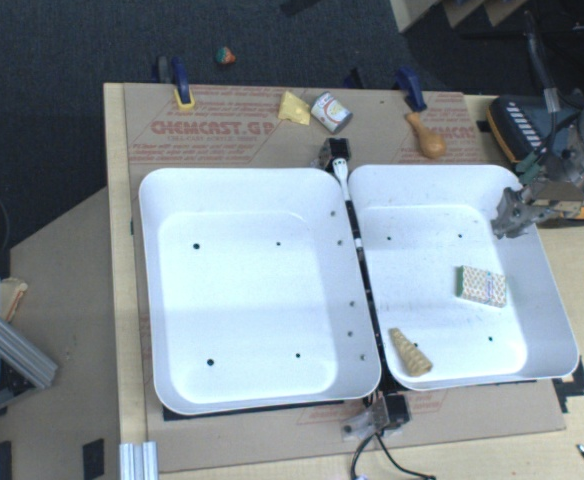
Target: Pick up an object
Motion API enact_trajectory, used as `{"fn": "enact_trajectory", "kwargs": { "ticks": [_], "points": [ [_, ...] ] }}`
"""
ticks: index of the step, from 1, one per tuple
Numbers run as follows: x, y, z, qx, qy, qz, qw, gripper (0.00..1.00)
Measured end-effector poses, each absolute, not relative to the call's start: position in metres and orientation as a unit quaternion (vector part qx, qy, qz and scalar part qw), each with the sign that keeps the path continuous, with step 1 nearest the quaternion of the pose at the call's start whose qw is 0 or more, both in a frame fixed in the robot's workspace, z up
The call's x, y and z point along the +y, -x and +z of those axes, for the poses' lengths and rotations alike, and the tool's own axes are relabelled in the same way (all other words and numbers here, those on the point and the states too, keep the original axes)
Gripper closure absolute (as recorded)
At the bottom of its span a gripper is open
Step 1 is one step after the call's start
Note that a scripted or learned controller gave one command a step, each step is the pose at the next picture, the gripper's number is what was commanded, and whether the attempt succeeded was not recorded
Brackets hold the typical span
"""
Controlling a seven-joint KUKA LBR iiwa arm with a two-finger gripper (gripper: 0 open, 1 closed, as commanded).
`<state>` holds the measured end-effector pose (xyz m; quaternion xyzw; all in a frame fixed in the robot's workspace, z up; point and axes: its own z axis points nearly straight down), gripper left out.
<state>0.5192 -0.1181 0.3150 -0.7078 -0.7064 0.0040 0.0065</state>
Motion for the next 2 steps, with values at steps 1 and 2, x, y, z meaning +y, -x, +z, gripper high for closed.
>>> {"fn": "enact_trajectory", "kwargs": {
  "ticks": [1,2],
  "points": [
    [-0.061,-0.517,0.256,-0.709,0.706,0.0014,0.003,1.0],
    [-0.044,-0.48,0.398,-0.709,0.706,-0.0064,-0.006,1.0]
  ]
}}
